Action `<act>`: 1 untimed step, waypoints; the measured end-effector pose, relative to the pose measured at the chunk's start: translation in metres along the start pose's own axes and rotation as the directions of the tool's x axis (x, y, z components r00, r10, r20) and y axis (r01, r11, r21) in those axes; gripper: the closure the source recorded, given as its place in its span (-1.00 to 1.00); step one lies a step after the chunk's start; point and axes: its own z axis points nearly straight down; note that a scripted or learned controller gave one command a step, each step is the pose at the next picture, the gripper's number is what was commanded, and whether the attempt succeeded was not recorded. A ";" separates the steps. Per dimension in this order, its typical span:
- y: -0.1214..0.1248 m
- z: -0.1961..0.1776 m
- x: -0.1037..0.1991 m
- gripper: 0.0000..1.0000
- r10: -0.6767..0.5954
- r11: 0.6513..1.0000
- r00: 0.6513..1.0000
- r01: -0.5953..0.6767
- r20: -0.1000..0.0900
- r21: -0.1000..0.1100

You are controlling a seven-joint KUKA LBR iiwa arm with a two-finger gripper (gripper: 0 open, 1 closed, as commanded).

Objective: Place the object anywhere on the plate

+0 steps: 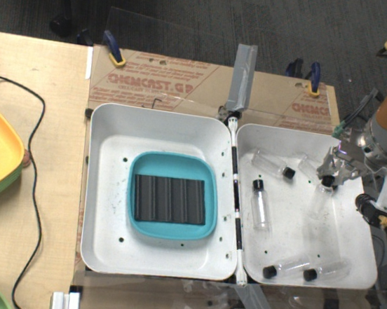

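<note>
The teal plate sits in the left bin (dark ribbed centre). Right of it, in the right bin, lie clear tubes: one nearest the plate, another above, two below. The gripper hovers at the far right; its finger state cannot be told.

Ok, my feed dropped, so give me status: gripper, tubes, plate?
Gripper low over right bin's far corner, nothing visibly held. Clear tubes loose in that bin. Teal plate in left bin, no tube on it.
</note>
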 end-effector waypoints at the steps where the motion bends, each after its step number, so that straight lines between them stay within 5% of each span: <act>1: 0.000 0.000 0.000 -1.00 0.000 1.000 1.000 0.000 0.000 0.000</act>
